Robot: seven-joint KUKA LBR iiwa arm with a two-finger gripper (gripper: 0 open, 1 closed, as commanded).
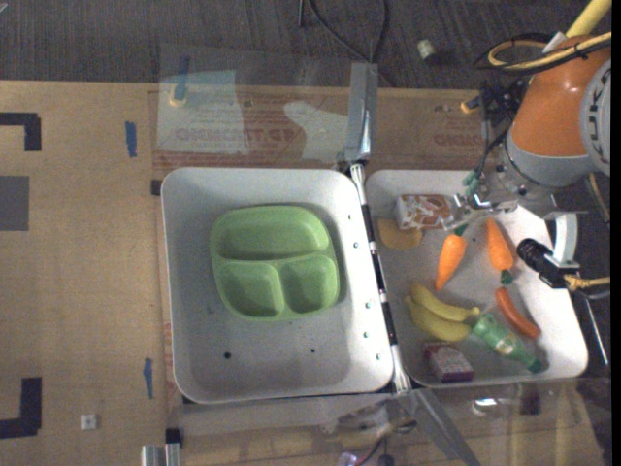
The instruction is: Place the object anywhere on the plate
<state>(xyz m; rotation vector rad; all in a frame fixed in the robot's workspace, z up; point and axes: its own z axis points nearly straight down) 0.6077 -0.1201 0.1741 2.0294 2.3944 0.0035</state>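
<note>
A green divided plate [275,260] lies in the left bin [194,357] with nothing on it. In the right bin [572,352], my gripper [470,203] hangs low at the far side, just right of a small printed carton [422,210] and above the leafy top of an orange carrot [448,257]. A second carrot [500,248] lies just right of the gripper. The wrist hides what is directly beneath the gripper.
Also in the right bin are a tan round piece [398,233], two bananas [439,314], a green bottle [505,338], an orange-red pepper [517,314] and a small red box [448,361]. A metal divider [374,270] separates the bins.
</note>
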